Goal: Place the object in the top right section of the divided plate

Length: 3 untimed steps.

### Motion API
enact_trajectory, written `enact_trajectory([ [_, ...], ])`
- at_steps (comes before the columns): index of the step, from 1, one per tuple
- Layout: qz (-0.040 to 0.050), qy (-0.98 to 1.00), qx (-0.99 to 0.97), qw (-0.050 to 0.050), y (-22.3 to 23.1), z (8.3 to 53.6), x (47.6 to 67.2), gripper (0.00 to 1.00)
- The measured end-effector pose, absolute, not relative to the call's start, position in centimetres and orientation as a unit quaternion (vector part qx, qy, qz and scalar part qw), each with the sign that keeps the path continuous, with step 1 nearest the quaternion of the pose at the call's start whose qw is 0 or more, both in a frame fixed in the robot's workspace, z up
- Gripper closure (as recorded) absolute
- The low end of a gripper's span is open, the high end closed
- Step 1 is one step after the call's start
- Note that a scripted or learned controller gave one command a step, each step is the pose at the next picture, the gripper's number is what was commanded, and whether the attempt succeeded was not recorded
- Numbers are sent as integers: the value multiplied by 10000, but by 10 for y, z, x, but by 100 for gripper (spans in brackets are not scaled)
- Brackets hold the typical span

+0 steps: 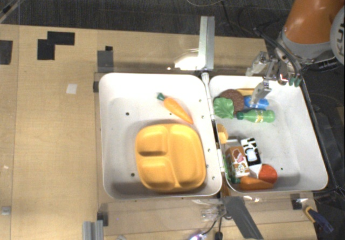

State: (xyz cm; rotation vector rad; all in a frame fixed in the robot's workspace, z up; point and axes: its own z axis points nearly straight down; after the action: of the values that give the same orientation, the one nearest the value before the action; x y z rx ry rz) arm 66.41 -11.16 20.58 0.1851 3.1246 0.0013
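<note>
Carrot lies in the left bin, long axis diagonal, green top pointing up-left, tip touching the yellow divided plate (top right section). Gripper hangs over the right bin's blue item, approx.; finger state can't be told.

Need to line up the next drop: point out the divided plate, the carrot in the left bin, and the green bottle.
divided plate (170, 157): camera view, on its centre ridge.
carrot (177, 107): camera view, mid orange body.
green bottle (257, 116): camera view, middle of its body.
</note>
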Motion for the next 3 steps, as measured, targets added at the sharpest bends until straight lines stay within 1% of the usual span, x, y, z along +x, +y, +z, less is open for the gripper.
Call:
enact_trajectory([
  [1,-1,9986,-521,52,-167,168,654,0],
  [2,-7,9999,139,70,-200,89,657,0],
  [3,-11,9997,-243,74,-204,163,671,0],
])
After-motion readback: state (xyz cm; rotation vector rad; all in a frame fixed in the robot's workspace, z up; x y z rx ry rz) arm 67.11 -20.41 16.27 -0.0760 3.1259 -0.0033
